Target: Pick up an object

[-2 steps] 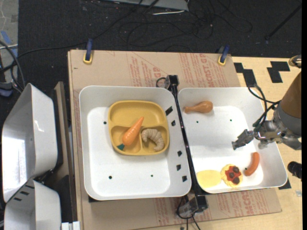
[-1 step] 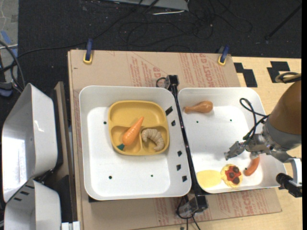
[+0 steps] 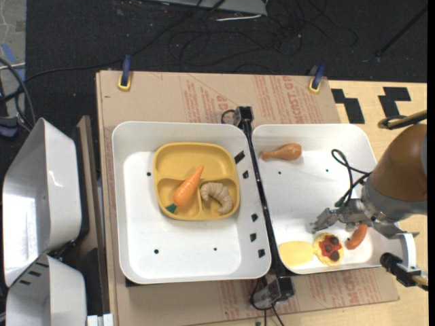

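Camera view has my gripper low over the right bin, at the lower right of the frame. Whether my fingers are parted or clenched I cannot tell, and nothing sits visibly between them, so the pick looks not yet made. Nearest targets lie just beside me: a small sausage, a pizza slice and a yellow disc. A drumstick lies further up.

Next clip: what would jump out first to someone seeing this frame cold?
The yellow divided plate in the left bin, with a toy carrot and a shrimp in its compartments. Then the arm's gripper low in the right bin, beside a small pizza piece and a sausage; a drumstick lies near the far wall.
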Controlling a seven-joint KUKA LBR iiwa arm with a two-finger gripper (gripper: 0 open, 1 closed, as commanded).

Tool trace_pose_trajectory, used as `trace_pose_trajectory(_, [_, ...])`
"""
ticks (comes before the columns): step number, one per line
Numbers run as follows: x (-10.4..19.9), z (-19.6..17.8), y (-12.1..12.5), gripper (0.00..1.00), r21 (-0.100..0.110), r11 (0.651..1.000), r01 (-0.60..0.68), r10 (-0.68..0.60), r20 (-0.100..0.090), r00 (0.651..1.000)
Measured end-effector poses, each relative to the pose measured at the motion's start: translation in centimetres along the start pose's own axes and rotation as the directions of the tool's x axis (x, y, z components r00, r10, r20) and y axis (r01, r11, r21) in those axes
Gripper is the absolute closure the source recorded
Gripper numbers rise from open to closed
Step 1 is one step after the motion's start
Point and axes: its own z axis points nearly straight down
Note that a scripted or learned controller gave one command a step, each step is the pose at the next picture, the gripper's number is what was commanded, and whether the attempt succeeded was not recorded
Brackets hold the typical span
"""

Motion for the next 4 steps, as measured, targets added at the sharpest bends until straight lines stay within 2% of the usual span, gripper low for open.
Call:
trace_pose_trajectory(1, [0.0,-1.2,0.1,1.00,-0.004,1.000,-0.002,0.002,0.000,1.000])
trace_pose_trajectory(2, [0.6,-7.3,-0.1,1.00,-0.009,1.000,0.006,-0.006,0.003,1.000])
trace_pose_trajectory(4, [0.5,-16.9,-0.1,1.00,-0.010,1.000,0.006,-0.006,0.004,1.000])
